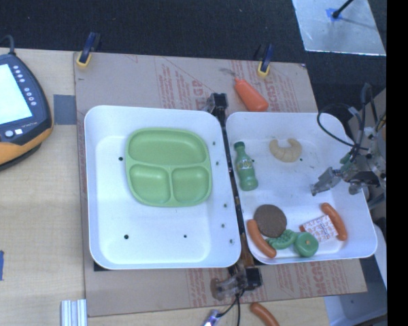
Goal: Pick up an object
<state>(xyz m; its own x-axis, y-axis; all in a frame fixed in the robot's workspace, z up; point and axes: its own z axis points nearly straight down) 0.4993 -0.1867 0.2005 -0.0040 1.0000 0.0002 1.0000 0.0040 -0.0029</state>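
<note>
Single fixed cam above the bench, looking down at a slant. Left bin (102, 182) and right bin (306, 124) both fully in frame, mid range. Arm enters from frame right. No second view.

A grey and orange control pendant (10, 111) lies left of the bins, and two blue clamps (88, 48) (264, 58) hold the cardboard sheet (170, 80).

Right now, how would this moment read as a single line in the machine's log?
tool: over right bin, near its right edge | held: nothing seen | closest: sausage | left bin: green tray
</note>
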